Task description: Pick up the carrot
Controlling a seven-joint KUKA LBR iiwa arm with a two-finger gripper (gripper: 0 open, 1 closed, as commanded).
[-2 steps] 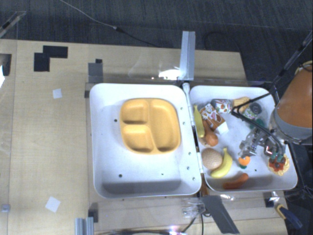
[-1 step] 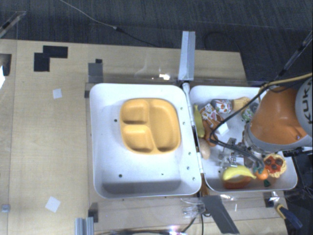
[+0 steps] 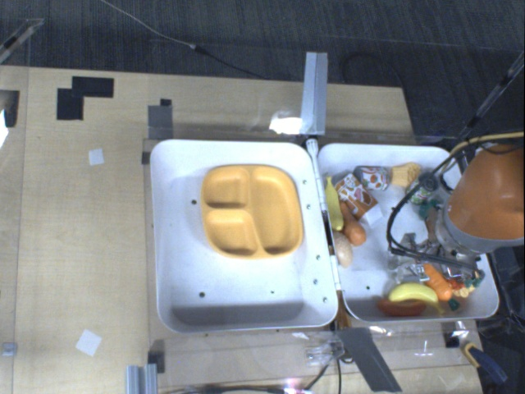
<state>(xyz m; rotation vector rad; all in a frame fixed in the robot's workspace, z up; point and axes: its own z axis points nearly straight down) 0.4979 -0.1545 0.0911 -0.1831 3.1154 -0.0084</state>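
From my seat the bench [image 3: 74,245] takes up most of the view, pale wood with two white bins on it side by side. The left bin [image 3: 176,302] holds a yellow tray [image 3: 250,209] with three compartments, sitting slightly toward the far side. The right bin [image 3: 373,290] is crowded with toy food. The arm [image 3: 490,199] reaches in over that bin's right side, its orange band the biggest thing there, with black cables looping off it. Below the band the gripper [image 3: 428,263] hangs low over the near right part of the bin; I cannot tell how its jaws stand, since the wrist and cables cover them.

The carrot [image 3: 440,283] lies in the near right corner of the right bin, just beside the gripper's lower end; I cannot tell whether they touch. A banana [image 3: 412,292] lies just left of it, on a red piece [image 3: 402,307]. Along the bin's left wall I see a yellow corn cob [image 3: 332,205], a brown sausage [image 3: 353,230], and a printed packet [image 3: 358,189].
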